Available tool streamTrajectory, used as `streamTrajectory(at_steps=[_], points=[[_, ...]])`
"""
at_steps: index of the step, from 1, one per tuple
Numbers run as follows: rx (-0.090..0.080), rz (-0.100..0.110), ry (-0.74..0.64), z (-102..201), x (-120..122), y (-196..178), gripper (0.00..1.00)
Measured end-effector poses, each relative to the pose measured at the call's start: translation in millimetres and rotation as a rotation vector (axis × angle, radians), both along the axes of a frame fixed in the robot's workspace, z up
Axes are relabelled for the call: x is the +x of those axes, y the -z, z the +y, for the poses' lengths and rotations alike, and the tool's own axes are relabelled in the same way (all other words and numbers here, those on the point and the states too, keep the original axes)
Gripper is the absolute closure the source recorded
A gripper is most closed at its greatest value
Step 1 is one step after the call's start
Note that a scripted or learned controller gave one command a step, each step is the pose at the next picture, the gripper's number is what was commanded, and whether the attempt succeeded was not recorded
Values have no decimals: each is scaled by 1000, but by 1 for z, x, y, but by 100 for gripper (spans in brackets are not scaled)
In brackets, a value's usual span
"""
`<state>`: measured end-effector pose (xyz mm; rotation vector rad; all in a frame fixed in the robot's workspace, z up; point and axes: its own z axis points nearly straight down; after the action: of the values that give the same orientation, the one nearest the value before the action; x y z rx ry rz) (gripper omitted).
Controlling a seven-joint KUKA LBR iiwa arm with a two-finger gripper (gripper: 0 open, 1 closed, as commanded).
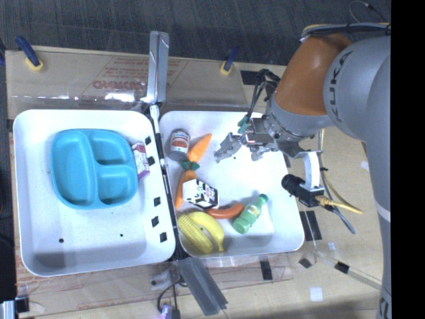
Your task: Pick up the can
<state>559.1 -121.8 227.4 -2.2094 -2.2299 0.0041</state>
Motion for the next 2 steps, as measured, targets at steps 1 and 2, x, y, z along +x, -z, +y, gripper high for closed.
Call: streamTrajectory(at_steps=[1, 2], points=[[-1, -1, 216, 17, 25, 138, 0], [-1, -3, 437, -35, 48, 137, 0]])
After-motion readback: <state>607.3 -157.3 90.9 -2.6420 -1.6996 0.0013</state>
